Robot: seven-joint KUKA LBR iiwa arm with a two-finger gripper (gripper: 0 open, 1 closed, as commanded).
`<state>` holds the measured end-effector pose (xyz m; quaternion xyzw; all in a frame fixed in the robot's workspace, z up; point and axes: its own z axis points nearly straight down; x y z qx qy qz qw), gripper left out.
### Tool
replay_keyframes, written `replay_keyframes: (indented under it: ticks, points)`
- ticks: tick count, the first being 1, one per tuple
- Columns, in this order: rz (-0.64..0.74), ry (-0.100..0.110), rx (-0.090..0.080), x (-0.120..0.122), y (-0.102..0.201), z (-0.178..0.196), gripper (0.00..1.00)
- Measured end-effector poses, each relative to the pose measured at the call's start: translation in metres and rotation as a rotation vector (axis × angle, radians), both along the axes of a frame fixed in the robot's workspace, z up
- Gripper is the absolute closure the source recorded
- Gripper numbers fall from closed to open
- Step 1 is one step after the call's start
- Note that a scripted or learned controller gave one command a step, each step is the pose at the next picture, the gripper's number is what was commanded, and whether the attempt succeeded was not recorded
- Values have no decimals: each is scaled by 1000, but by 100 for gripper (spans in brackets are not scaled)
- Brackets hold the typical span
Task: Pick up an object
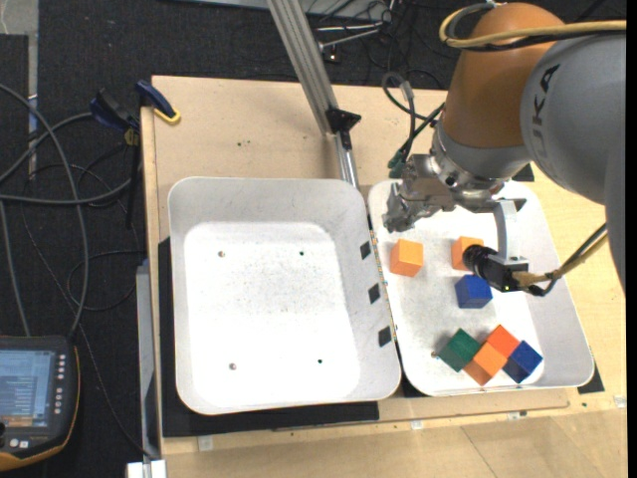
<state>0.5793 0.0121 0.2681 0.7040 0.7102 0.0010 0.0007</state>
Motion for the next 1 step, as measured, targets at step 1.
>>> replay_keyframes:
  ticks: [1]
  points:
    - [-2, 0, 0, 26, 38, -2, 100]
